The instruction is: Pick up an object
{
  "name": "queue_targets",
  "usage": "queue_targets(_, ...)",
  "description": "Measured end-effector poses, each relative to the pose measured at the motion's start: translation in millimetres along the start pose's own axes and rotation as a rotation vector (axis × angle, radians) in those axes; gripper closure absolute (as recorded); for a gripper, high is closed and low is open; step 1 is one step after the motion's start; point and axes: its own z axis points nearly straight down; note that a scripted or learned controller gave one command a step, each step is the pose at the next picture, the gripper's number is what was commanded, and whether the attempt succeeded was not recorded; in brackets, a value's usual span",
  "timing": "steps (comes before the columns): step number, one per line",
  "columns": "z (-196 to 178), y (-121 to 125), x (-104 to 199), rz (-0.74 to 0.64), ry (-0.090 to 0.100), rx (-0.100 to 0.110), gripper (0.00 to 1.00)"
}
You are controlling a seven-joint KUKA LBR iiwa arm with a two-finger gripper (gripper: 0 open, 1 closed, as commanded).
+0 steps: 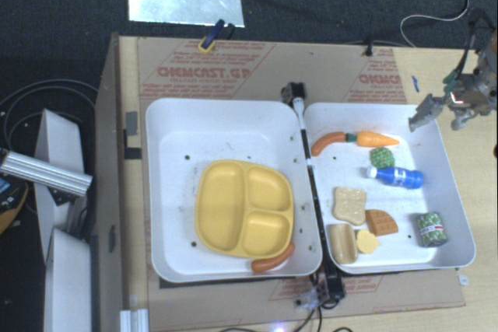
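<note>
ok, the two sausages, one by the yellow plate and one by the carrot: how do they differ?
Bin: the sausage by the plate lies in the left bin; the sausage by the carrot lies in the right bin.
Neighbour: the first rests against the yellow divided plate; the second meets the carrot end to end.
Place: the first is at the near edge, the second near the far edge.
Both are orange-red and curved.

One fixed camera looks down, seemingly slanted, on both bins [233, 109].

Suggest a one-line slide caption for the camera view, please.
Gripper poised over the right bin's far corner, toy food below; yellow divided plate in the left bin.
</note>
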Motion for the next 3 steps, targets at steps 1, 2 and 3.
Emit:
queue_targets(1, 82.3, 16.2, -5.3, 0.002, 0.001, 0.002, 0.00)
queue_targets(2, 195.0, 18.4, 7.5, 0.000, 0.001, 0.001, 0.00)
queue_targets(3, 196.9, 65.0, 31.3, 0.000, 0.002, 0.014, 0.00)
